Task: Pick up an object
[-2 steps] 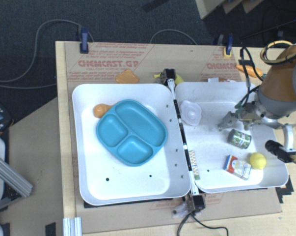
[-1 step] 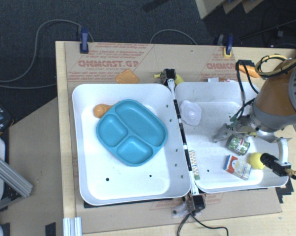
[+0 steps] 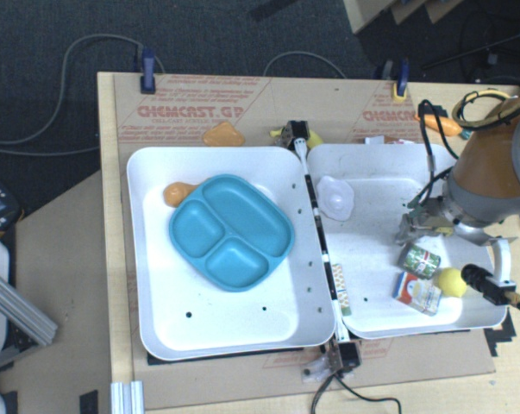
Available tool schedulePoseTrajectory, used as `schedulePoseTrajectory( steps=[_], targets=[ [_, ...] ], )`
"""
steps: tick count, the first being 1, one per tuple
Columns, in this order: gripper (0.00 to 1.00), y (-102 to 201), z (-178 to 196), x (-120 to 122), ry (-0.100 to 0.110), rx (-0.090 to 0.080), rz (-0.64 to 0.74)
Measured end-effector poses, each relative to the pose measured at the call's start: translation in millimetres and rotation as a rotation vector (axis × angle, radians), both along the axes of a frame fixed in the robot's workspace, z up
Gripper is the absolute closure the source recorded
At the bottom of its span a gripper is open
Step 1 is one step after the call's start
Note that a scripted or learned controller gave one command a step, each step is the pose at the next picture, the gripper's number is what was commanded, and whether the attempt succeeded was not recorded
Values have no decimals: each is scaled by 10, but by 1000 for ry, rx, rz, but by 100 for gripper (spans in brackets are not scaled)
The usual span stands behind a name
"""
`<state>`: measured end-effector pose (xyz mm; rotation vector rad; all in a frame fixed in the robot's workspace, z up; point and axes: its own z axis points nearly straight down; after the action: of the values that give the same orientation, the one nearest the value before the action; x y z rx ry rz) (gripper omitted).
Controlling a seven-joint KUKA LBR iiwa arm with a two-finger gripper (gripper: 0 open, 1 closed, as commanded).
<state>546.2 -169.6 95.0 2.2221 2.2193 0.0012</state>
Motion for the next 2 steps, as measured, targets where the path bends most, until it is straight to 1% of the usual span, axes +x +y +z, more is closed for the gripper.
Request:
schedulePoseTrajectory(
  steps=[1, 2],
  targets=[
    [0, 1, -7, -3, 1, 1, 0],
    [0, -6, -111, -554, 7, 3, -1]
  ],
)
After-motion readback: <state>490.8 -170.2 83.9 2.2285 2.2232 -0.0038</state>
